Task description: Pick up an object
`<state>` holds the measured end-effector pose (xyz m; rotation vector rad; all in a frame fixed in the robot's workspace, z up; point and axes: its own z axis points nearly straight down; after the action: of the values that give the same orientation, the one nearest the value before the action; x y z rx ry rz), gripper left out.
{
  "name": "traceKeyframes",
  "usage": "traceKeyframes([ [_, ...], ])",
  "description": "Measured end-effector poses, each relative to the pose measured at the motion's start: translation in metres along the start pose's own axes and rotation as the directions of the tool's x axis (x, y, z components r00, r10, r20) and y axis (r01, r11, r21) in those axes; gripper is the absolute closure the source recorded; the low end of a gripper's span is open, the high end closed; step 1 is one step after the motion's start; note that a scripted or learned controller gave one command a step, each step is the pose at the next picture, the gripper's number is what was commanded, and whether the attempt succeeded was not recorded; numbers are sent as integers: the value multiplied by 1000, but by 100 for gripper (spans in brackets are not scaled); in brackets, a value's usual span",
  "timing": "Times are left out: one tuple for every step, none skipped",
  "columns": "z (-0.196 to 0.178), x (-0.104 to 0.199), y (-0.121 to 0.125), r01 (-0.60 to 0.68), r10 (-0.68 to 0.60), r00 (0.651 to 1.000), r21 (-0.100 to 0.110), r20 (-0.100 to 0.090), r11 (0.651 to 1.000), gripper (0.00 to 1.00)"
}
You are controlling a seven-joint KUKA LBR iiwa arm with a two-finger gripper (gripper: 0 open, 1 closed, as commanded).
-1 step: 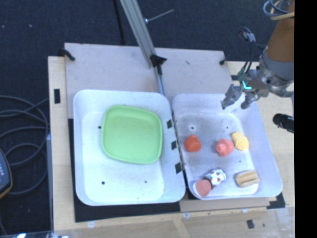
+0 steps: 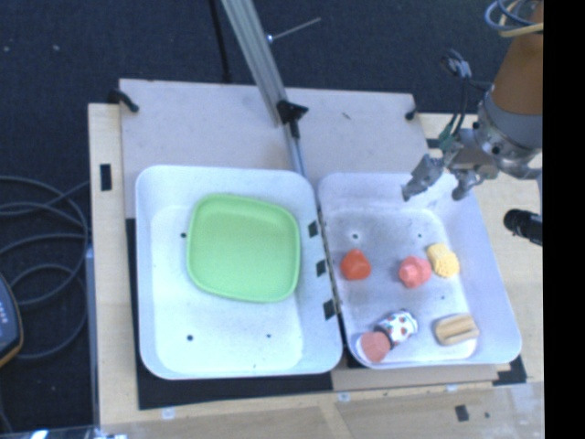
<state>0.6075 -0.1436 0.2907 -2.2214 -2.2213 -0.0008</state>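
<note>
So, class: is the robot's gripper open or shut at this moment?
Open. The gripper hangs above the right bin's far edge with its two fingers spread apart and nothing between them.

2 white bins (image 2: 164,273) – 1 green plate (image 2: 244,248) – 6 small food items (image 2: 414,272).
</note>
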Motion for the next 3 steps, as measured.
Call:
traceKeyframes([
  [44, 5, -3, 0, 0, 1000, 3, 1, 1000, 0],
  [99, -6, -3, -2, 2, 1000, 4, 1, 1000, 0],
  [142, -12, -2, -1, 1, 1000, 3, 1, 1000, 0],
])
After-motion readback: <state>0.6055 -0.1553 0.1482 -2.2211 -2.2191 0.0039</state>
